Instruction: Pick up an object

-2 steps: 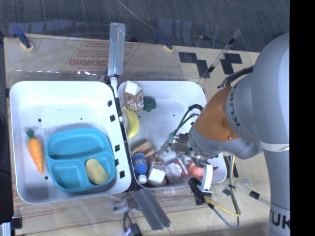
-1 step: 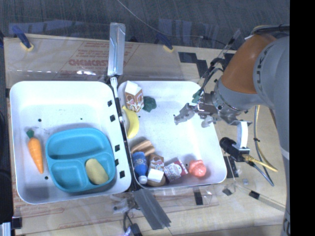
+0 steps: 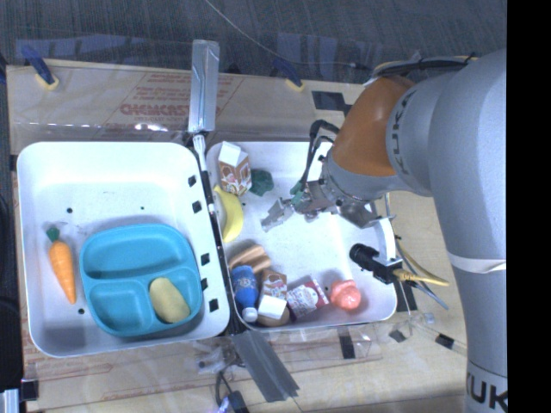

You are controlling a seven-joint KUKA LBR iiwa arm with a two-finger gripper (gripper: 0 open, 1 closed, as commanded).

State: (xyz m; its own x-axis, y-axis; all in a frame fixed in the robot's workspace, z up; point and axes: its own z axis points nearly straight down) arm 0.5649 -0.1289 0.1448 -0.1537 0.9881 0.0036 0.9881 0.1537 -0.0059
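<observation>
Two white bins sit side by side on the table, so going left to right. The left bin (image 3: 34, 256) has a toy carrot (image 3: 61, 268) lying along its left wall, next to a blue divided plate (image 3: 129, 256) with a yellowish potato-looking thing (image 3: 170, 299) parked in its lower right compartment. My guess is that side is just the drop-off or spare side, since everything there lies well apart and the arm is nowhere near it.

The right bin (image 3: 293, 248) is where the clutter is. A small carton (image 3: 232, 169) stands upright at the top left corner with a green lump (image 3: 261, 180) just beside it, and a banana (image 3: 229, 215) lies along the left wall below. Most of the rest is bunched along the bottom edge: a blue bottle (image 3: 244, 287), a couple of small boxes (image 3: 303, 299) and a pink round thing (image 3: 346, 295). They look pushed together, which could make a clean grab tricky.

The gripper (image 3: 280, 211) hangs over the bare middle of the right bin, fingers spread apart and nothing between them. The banana looks like the nearest candidate, but which object it's after I can't tell.

Around it all: a wooden table top, cardboard at the back, dark carpet beyond.
</observation>
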